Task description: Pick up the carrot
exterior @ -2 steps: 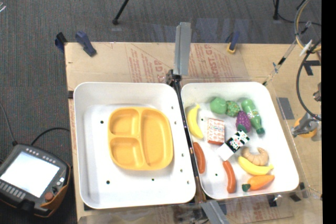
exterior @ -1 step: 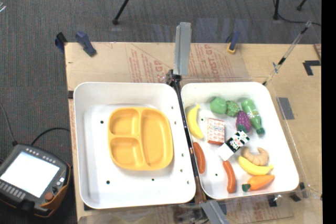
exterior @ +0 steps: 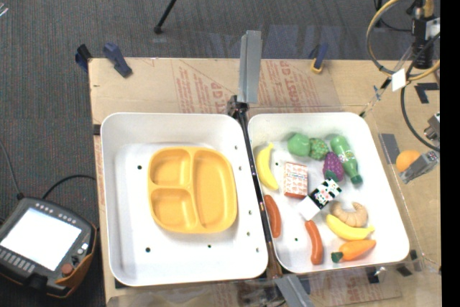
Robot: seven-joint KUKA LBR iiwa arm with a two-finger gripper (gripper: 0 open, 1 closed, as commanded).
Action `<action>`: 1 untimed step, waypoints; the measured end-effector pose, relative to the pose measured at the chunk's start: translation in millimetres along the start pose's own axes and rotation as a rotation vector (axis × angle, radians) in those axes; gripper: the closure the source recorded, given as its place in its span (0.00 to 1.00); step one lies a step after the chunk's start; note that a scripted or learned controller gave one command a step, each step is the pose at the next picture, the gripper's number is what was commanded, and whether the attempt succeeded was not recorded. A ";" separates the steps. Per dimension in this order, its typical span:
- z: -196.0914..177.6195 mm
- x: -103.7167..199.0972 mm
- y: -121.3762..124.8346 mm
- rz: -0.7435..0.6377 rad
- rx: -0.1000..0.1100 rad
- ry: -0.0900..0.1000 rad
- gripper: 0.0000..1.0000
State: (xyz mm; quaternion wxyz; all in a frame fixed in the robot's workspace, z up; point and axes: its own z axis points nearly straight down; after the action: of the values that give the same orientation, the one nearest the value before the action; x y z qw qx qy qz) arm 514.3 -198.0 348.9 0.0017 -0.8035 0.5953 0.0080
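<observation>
The carrot (exterior: 355, 250), orange with a green leafy end pointing left, lies flat in the front right corner of the right bin (exterior: 384, 176). It rests just in front of a yellow banana (exterior: 348, 228) and to the right of a red sausage (exterior: 315, 241). Nothing is touching the carrot from above.
The right bin also holds a second banana (exterior: 267, 166), another sausage (exterior: 273, 216), a croissant (exterior: 351, 212), a cow-print carton (exterior: 323, 195), a red and white box (exterior: 295, 180), purple grapes (exterior: 333, 165), a green bottle (exterior: 345, 157) and green vegetables (exterior: 307, 146). A yellow divided plate (exterior: 192, 189) sits in the left bin (exterior: 122, 226).
</observation>
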 end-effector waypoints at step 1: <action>36.4 -12.4 35.4 -0.369 0.004 0.007 1.00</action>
State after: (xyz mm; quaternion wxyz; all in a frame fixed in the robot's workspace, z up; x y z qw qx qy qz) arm 476.4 -196.1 313.0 0.0027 -0.8990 0.4379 0.0033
